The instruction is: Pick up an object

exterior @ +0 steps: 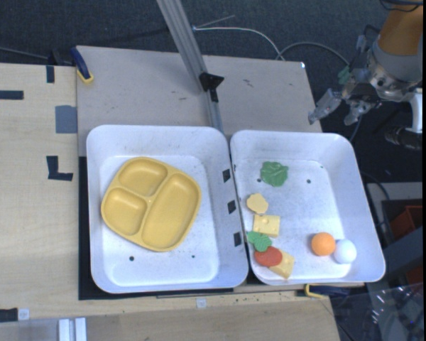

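Hanging beyond the far right corner of the right bin [355, 190], the tool [339, 107] is sitting clear of everything, with the two fingers appearing spread apart and nothing between them. Working from the near edge outward, a red piece [268, 256] is lying by the near rim of the right bin, overlapping a pale yellow wedge [284, 265] and touching a small green piece [258, 239]. Just beside them toward the near right corner, an orange ball [323, 244] is resting against a white ball [345, 251]. Farther in, a yellow block [266, 224] and a small yellow round piece [257, 204] are lying close together, and a green leafy piece [274, 173] is sitting alone toward the far side, well apart from the rest. The left bin [99, 190] is carrying a yellow divided plate [151, 202]. Judging by the layout, the green leafy piece looks the cleanest candidate, since it is nearest the tool and has free space around it; a good approach would be coming straight down over its middle with the fingers wide. The clustered pieces by the near rim are risking a double grab, and the balls are likely to roll away.
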You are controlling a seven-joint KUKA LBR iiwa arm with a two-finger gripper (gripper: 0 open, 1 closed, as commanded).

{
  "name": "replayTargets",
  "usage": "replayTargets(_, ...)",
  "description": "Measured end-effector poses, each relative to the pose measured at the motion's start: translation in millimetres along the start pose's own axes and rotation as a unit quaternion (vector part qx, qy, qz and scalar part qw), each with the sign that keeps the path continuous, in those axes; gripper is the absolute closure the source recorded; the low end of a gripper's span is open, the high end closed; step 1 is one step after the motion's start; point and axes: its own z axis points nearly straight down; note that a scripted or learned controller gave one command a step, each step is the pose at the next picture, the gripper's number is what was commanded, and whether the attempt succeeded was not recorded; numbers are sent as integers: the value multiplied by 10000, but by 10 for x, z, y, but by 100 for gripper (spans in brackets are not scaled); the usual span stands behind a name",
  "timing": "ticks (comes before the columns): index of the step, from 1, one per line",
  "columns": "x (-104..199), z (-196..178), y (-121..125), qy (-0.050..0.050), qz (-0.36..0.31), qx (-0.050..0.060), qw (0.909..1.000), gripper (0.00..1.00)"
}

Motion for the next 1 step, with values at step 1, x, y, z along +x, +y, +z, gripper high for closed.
replayTargets(1,236,717,-597,23,12,50,10000,0)
